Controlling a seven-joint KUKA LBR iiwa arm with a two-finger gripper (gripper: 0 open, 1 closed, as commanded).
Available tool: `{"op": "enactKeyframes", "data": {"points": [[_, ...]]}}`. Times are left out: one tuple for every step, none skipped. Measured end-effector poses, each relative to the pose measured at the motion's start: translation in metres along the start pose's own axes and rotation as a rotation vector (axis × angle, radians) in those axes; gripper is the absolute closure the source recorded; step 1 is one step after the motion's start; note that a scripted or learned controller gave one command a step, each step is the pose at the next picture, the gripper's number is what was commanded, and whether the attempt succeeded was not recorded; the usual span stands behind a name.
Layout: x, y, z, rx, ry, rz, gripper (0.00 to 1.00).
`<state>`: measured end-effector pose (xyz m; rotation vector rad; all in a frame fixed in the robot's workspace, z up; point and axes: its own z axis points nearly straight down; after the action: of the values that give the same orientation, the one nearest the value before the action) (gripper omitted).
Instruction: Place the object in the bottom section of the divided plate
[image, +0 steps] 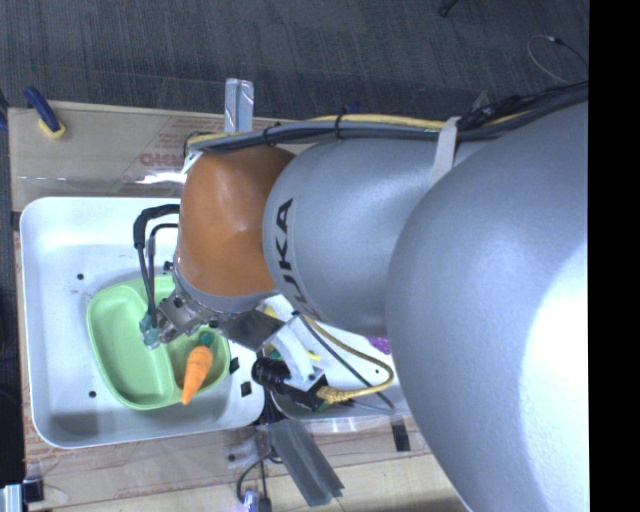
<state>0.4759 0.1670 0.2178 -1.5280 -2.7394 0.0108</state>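
Observation:
A green divided plate (128, 340) lies in the left white bin (55, 260). An orange carrot (196, 372) rests at the plate's lower right edge, tip pointing down-left. The arm's orange band (225, 230) and grey body hang over the plate's right side and cover much of it. The gripper (160, 322) sits low over the plate, just up-left of the carrot. The wrist hides the plate's divider and its right section.
The arm's bulk covers the right bin and most of the bench's right half. Black cables (150, 235) loop beside the wrist above the plate. A blue and yellow item (42, 110) lies at the bench's upper left corner. A purple object (381, 345) peeks out under the arm.

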Motion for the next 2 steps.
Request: {"op": "enactKeyframes", "data": {"points": [[0.023, 0.045, -0.012, -0.002, -0.001, 0.023, 1.00], [0.018, 0.011, 0.004, 0.000, 0.000, 0.052, 1.00]]}}
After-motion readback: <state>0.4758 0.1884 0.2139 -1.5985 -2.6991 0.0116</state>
